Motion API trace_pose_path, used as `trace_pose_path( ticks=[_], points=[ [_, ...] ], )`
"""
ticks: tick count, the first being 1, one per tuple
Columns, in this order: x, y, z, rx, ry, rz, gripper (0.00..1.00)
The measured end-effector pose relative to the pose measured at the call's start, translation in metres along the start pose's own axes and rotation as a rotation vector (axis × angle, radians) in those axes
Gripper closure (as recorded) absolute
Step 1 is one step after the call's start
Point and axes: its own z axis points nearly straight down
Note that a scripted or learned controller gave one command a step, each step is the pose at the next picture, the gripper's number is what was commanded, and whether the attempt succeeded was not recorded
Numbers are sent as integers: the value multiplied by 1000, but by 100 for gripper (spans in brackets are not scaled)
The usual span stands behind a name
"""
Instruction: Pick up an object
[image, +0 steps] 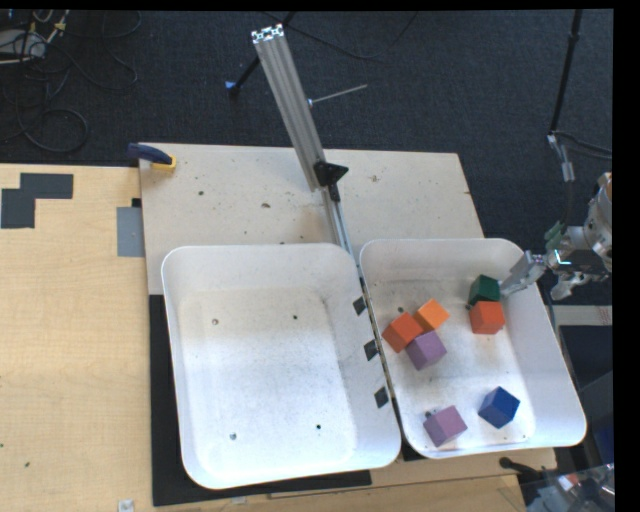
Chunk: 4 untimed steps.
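Several small blocks lie in the right bin (560, 360). A green block (485, 288) sits near the far right wall, with a red-orange block (487, 317) just in front of it. Toward the middle, an orange block (433, 314), a red-orange block (403, 330) and a purple block (427, 349) cluster together. Another purple block (444, 424) and a blue block (499, 406) rest near the front wall. My gripper (545, 268) hangs at the bin's right rim, just right of the green block, and nothing is visibly held in it.
The left bin (180, 300) stands beside the right one, with black clips along the shared wall. An aluminium bar (295, 100) slants up from the back of the bench. A blue and yellow clamp (152, 156) lies at the back left corner.
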Motion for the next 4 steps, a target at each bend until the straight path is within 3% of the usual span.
trace_pose_path(
  ticks=[1, 4],
  points=[
    [0, 1, -3, -5, -1, 0, 0],
    [10, -13, 147, 2, 1, 2, 0]
  ],
)
